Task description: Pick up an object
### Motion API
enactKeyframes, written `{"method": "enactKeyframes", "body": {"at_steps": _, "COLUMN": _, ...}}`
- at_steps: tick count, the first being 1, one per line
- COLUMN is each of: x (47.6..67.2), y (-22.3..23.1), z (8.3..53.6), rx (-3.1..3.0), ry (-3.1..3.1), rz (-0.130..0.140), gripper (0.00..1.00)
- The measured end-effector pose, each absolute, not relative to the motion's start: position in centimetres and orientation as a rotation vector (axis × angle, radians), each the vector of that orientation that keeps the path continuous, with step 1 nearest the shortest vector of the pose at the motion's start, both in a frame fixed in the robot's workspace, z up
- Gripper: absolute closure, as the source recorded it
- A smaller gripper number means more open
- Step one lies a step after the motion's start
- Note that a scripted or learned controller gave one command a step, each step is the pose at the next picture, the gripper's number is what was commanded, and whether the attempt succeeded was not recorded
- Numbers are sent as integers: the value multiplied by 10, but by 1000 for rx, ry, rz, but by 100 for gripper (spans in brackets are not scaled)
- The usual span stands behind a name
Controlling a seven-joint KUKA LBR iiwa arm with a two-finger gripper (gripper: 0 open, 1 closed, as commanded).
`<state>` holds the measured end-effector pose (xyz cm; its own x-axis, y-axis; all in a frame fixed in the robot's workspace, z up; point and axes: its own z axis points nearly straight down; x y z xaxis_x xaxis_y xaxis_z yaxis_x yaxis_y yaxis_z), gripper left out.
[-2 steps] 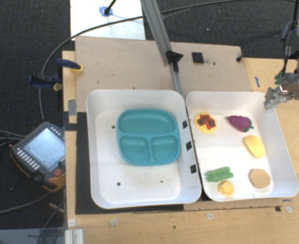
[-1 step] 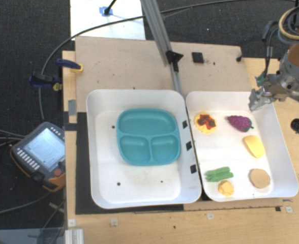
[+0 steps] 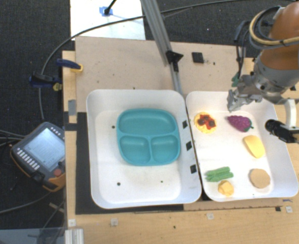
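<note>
- Gripper point(image 3: 234, 103) first: from the camera view I cannot tell whether it is released or clenched, and I see nothing held in it.
- It sits over the far edge of the right-hand bin point(image 3: 292, 187), just beside the purple grapes point(image 3: 239, 122) and near the small pizza point(image 3: 205, 122). I judge these two the likeliest targets.
- Other candidates lie well apart from it, toward the near side: a yellow wedge point(image 3: 254, 146), a tan biscuit point(image 3: 260, 178), green beans point(image 3: 219, 174) and a small yellow lump point(image 3: 226, 188) touching or just beside the beans.
- Risk one: the gripper is between grapes and pizza, not squarely over either. A straight drop could land on bare bin floor or only nudge the grapes aside.
- Risk two: it is close to the bin's far wall. A descent here could clip the rim and shift the bin.
- Risk three: the pizza looks flat and may give little to pinch, so a close on it could slip off.
- Risk four: the slanted view does not show me the gripper's height, so I could misjudge contact.
- Over in the other bin point(image 3: 101, 187), the teal plate point(image 3: 149, 138) is well apart from the gripper and, I think, out of harm's way.
</note>
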<state>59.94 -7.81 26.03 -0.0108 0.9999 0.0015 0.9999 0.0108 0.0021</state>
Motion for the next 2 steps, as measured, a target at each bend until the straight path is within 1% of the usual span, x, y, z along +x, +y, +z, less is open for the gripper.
{"method": "enactKeyframes", "body": {"at_steps": 1, "x": 595, "y": -22, "z": 243, "rx": 2212, "ry": 2232, "rz": 2, "gripper": 100}}
{"method": "enactKeyframes", "body": {"at_steps": 2, "x": 587, "y": 40, "z": 244, "rx": 2210, "ry": 2235, "rz": 3, "gripper": 100}}
